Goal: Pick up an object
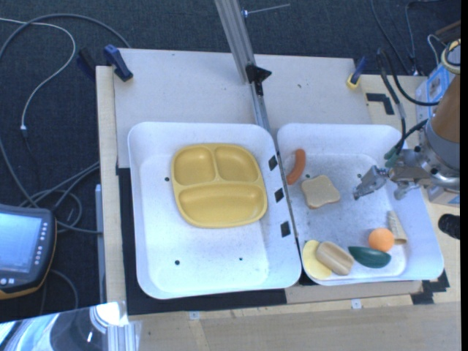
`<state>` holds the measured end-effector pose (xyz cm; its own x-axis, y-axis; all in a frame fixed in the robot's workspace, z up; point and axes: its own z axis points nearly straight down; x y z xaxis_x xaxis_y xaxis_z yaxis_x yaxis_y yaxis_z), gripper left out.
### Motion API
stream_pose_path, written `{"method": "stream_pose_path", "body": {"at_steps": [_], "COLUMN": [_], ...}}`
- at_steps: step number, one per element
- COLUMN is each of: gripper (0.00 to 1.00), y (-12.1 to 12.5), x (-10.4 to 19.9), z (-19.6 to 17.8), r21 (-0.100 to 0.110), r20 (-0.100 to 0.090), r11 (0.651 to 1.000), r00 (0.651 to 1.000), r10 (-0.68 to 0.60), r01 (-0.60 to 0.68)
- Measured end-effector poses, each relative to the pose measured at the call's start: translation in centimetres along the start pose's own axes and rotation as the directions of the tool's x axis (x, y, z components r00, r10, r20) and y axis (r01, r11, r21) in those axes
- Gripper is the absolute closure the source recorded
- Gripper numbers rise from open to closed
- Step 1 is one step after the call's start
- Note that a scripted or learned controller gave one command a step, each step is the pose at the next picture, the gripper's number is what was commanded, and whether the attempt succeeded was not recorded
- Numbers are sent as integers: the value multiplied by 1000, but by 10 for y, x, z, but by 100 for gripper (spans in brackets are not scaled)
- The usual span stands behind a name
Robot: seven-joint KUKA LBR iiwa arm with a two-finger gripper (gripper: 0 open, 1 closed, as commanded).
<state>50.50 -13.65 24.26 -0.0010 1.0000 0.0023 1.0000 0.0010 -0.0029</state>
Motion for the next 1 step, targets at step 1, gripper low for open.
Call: {"method": "stream_pose_path", "body": {"at_steps": [1], "gripper": [0], "y": [0], "x": [0], "z": [0], "r21": [-1], "r20": [0], "r11": [1000], "r00": [1000], "r10": [1], "r01": [-1]}}
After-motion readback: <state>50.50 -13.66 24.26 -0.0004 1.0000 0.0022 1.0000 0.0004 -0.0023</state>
